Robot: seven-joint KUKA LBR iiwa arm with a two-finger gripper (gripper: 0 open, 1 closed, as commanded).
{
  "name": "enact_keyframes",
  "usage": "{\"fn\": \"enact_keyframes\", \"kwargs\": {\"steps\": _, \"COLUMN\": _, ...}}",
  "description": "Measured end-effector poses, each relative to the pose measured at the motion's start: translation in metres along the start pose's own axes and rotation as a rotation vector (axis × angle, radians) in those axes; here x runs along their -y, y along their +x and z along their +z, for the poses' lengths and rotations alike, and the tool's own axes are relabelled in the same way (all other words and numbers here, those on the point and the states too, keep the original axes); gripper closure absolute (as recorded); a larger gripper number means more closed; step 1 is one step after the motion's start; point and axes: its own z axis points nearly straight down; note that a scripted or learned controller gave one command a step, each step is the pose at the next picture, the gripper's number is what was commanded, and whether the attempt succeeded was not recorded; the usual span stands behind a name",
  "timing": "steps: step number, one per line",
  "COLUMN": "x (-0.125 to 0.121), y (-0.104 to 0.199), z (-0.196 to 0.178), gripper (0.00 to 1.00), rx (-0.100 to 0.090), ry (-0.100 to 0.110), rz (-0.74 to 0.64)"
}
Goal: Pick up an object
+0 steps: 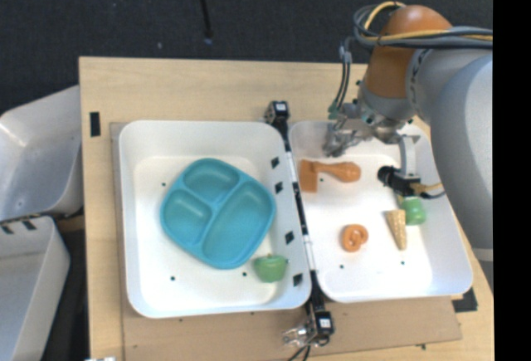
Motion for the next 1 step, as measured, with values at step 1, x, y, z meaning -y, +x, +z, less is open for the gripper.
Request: {"fn": "enact_keyframes", "kwargs": {"steps": 1, "x": -0.0097, "y": 0.0051, "z": -0.0532, "gripper": 1.00, "rx": -0.003, "ry": -0.001, "rz": -0.006}}
